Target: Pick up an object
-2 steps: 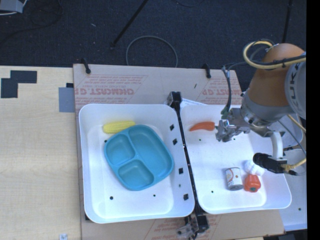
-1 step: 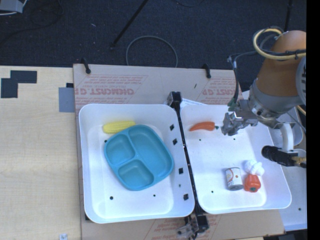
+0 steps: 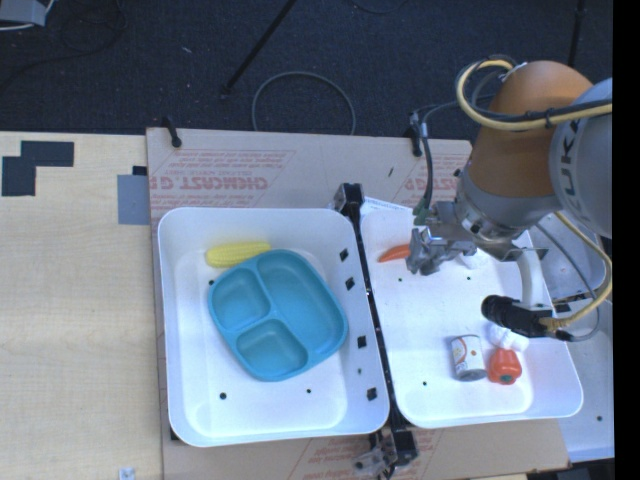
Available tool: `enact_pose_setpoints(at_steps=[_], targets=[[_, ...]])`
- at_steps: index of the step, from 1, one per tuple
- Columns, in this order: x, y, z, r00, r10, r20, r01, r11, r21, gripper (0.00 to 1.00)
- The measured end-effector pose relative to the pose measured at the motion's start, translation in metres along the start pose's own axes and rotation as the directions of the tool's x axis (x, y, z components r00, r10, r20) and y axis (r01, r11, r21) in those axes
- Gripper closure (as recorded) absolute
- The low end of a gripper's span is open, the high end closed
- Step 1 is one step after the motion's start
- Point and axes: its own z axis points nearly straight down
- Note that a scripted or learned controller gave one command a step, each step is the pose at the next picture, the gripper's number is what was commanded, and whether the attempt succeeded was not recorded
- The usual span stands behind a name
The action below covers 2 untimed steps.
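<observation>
My gripper (image 3: 428, 256) hangs over the far left part of the right bin (image 3: 425, 393). An orange carrot-like piece (image 3: 393, 253) lies just to its left, partly behind the fingers; nothing shows held between them. Near the bin's front right lie a small can (image 3: 465, 357) on its side and an orange-red pepper-like toy (image 3: 505, 366).
The left bin (image 3: 190, 388) holds a blue divided plate (image 3: 276, 313) and a yellow corn-like piece (image 3: 237, 254) at the plate's far left. A black divider bar (image 3: 362, 298) runs between the bins. The arm's grey and orange body (image 3: 520, 158) looms over the right bin's far side.
</observation>
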Motion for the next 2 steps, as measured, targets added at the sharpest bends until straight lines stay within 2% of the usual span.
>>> enact_pose_setpoints(at_steps=[2], targets=[[0.094,-0.02,0.023,1.0,0.0,0.0,0.0,1.0,0.002,1.0]])
